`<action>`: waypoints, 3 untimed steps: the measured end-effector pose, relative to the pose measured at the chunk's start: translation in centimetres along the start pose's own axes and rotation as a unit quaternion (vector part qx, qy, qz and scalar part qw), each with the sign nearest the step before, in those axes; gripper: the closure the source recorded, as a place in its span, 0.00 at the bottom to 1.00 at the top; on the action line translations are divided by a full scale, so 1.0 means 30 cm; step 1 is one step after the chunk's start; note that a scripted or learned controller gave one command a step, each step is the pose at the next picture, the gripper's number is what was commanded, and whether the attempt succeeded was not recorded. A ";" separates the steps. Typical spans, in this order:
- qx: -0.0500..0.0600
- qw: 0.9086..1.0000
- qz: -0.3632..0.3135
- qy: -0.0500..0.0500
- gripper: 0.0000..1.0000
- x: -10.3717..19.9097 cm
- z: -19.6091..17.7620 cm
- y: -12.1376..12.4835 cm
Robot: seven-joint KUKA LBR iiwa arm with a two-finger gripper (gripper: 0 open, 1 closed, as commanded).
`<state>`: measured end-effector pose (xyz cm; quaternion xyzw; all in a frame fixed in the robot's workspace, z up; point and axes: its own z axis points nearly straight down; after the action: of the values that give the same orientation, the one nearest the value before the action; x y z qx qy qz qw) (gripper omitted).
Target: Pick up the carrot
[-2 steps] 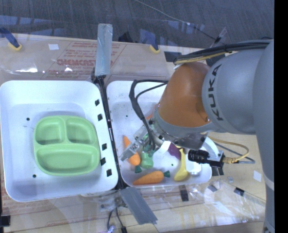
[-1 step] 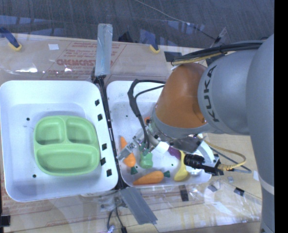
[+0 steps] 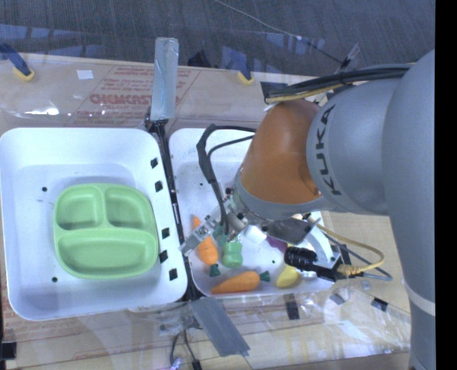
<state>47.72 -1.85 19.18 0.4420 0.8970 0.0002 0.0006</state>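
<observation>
My gripper (image 3: pixel 213 233) hangs low in the right bin (image 3: pixel 183 149), grip state unreadable; the carrot (image 3: pixel 236 283) lies near the front wall, where crowding toys (image 3: pixel 230 253) risk a wrong grab.

Grey KUKA-lettered arm (image 3: pixel 374 145), orange wrist band (image 3: pixel 278 160), black cables (image 3: pixel 205 156).
</observation>
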 end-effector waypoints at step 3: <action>0.000 1.000 0.000 0.000 0.00 0.001 0.000 0.000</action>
<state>47.72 -1.83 19.17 0.4420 0.8970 0.0002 0.0004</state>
